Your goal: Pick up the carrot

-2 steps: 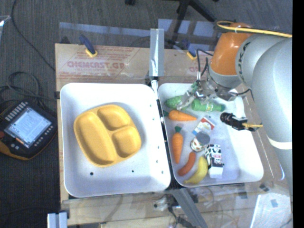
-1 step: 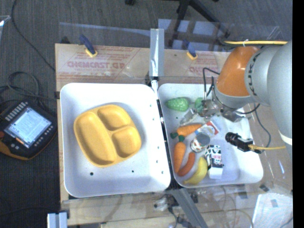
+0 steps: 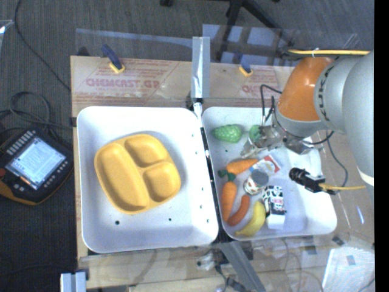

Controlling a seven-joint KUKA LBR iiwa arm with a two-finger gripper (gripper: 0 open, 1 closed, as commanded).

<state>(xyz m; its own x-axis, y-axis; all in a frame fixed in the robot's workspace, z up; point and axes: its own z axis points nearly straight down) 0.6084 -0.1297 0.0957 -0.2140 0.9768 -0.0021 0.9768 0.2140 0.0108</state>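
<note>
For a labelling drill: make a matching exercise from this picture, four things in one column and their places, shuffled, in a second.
Things:
1. yellow divided tray
2. green leafy toy
3. banana
4. handheld control pad

Places:
A. near end of the right bin
B. on the floor, left of the bench
C. middle of the left bin
D. far end of the right bin

Pairs: 1-C, 2-D, 3-A, 4-B

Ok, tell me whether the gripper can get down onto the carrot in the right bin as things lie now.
Probably yes. The gripper sits in the right bin, just above the upper carrot, whose top is uncovered. A second carrot, a sausage and a banana crowd close, so a clean grasp could be awkward.
</note>
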